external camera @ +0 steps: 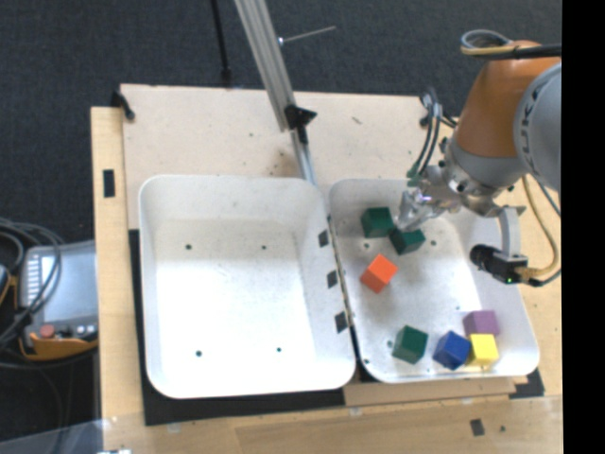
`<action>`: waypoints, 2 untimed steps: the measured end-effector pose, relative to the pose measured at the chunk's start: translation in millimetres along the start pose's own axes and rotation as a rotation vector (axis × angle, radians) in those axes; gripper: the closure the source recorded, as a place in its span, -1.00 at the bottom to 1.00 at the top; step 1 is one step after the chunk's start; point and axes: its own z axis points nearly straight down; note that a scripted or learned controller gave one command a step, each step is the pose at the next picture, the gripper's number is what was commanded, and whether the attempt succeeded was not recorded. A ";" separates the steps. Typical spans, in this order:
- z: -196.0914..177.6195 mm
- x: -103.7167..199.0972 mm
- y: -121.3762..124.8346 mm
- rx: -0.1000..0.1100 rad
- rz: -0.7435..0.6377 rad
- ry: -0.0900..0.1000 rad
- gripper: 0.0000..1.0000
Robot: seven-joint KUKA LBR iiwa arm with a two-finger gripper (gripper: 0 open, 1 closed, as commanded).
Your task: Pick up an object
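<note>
I am watching the bench from above, and the arm [501, 112] is reaching in from the right, its orange band sitting over the far right corner of the right bin [510, 372]. The gripper [413, 218] is pointing down into the far part of that bin, and it is hanging right at a dark green block [407, 242]. From this angle I cannot tell whether the block is held, and the state of the pincer is hidden from me too, so I am leaving it as unknown.

A second green block [376, 221] is lying just to the left of the gripper, close to the dark one. An orange block [380, 272] is sitting nearer to me, toward the middle of the bin and tilted on its corner. Along the near side I am seeing 4 more: a green block [410, 344] toward the left, then a blue block [453, 350], a yellow block [484, 350] just beside it, and a purple block [482, 323] touching the yellow one on its far side.

The left bin [156, 197] is lying beside the right one, their rims meeting in the middle. A metal rail [265, 50] is slanting in from the far side toward the place where the 2 bins are meeting.
</note>
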 end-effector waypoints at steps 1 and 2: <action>3.1 52.1 11.6 -0.001 -0.001 0.000 1.00; -0.5 108.6 29.2 -0.002 -0.001 0.000 1.00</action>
